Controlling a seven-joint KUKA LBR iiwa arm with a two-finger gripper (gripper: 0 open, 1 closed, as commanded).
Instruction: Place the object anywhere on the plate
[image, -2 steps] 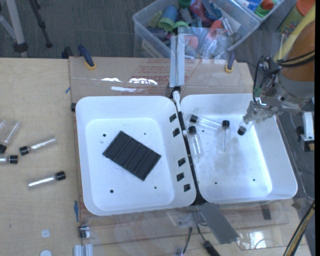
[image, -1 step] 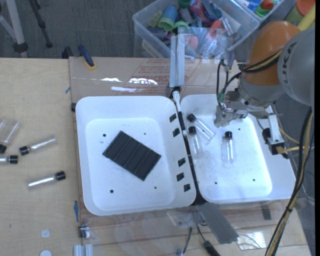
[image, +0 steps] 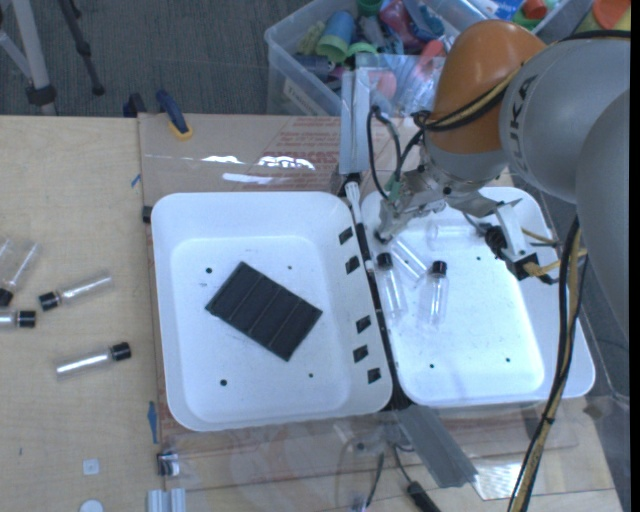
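A black ribbed rectangular plate (image: 264, 309) lies flat and turned at an angle in the left white bin (image: 180, 225). In the right white bin (image: 500, 350) lie clear vials with black caps: one (image: 436, 290) near the middle, and two more (image: 390, 283) close to the bin's left wall. My gripper (image: 386, 228) hangs low over the top left corner of the right bin, just above the caps of the two left vials. The wrist and cables hide its tip. The plate bears nothing.
Several loose capped vials (image: 93, 358) lie on the wooden bench left of the bins. A clear tub of colourful toys (image: 350, 40) stands behind the bins. The divider between the bins carries black clips (image: 364, 325). The grey arm covers the right side.
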